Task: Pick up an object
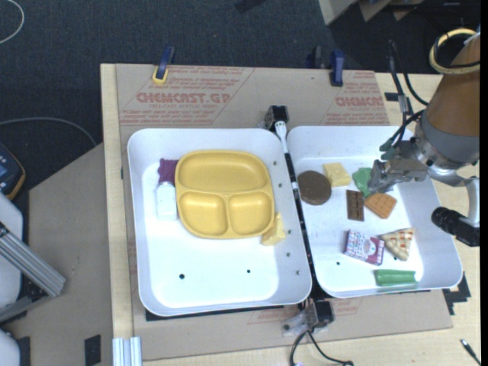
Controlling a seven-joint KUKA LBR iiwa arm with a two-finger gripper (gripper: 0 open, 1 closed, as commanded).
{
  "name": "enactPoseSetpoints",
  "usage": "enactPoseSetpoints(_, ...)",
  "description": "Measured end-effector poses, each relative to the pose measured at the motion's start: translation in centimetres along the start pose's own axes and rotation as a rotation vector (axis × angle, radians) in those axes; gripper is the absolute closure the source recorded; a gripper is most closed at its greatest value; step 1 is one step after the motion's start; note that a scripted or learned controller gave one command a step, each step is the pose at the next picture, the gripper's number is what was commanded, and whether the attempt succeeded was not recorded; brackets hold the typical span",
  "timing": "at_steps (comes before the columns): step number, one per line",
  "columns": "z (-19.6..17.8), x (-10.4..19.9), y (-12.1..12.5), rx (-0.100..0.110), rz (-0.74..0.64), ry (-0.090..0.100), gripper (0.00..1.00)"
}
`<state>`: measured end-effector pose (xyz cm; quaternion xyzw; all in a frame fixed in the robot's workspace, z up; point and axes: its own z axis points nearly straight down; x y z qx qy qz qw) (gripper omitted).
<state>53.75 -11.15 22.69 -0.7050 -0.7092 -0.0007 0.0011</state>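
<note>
Beneath the pincer (383, 175), a green item (361, 178) lies half hidden.

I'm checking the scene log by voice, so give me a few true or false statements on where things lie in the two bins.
1. The yellow divided tray lies in the left bin. True.
2. The brown round disc lies in the left bin. False: it lies in the right bin.
3. The green block lies at the right bin's near edge. True.
4. The gripper is over the left bin. False: over the right bin.
</note>
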Motion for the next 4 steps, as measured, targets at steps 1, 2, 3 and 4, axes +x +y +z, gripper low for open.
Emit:
enactPoseSetpoints(1,-0.8,5.2,-0.4,0.001,0.001,0.000,1.00)
enactPoseSetpoints(2,1.3,6.4,-0.7,0.004,0.004,-0.001,1.00)
enactPoseSetpoints(3,1.2,6.3,-1.4,0.003,0.007,-0.002,1.00)
enactPoseSetpoints(4,0.3,6.5,0.0,-0.004,0.005,-0.003,1.00)
